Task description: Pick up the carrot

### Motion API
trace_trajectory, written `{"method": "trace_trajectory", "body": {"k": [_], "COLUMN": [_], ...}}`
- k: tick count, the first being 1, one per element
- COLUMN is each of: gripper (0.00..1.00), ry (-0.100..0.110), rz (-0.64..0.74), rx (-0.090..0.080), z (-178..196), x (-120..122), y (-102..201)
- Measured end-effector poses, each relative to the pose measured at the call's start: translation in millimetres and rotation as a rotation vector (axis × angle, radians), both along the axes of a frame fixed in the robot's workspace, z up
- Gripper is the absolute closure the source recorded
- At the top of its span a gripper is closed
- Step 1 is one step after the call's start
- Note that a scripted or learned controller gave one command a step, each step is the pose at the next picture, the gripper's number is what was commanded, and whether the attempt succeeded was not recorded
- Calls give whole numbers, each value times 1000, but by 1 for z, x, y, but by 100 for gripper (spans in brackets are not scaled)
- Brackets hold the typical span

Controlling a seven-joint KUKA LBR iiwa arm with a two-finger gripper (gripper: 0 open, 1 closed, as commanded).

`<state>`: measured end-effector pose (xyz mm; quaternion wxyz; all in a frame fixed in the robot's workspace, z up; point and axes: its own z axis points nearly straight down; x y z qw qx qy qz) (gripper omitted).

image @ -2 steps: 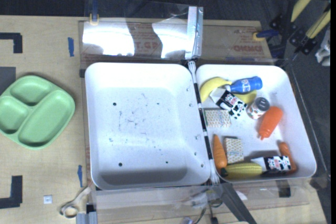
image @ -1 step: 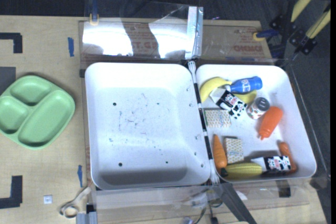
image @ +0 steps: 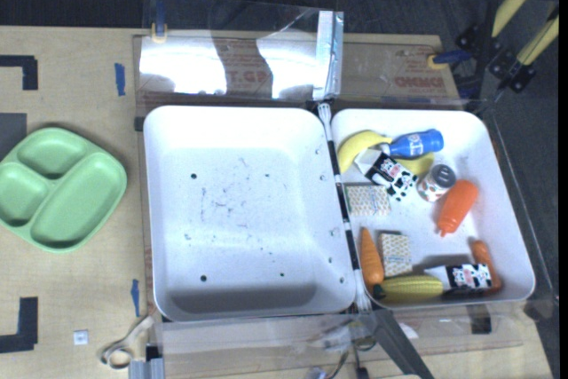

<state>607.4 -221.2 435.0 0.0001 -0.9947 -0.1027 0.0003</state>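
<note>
The pick is not yet begun, I judge: the carrot (image: 457,207) lies loose in the right bin (image: 508,191), toward its right wall, just right of a small can (image: 437,178), and how my gripper stands I cannot tell. My next move is to come down over its thick middle, across its length, and not confuse it with the slimmer orange piece (image: 371,255) against the left wall. The left bin (image: 235,209) has a scuffed white floor, and 1 green plate (image: 58,188) lies far left on the wooden bench (image: 62,84).
</note>
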Motion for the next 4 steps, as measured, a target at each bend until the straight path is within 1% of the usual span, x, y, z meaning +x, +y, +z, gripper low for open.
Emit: {"method": "trace_trajectory", "body": {"k": [4], "gripper": [100], "ry": [4], "rz": [23], "rx": [0], "z": [41], "x": [6], "y": [11]}}
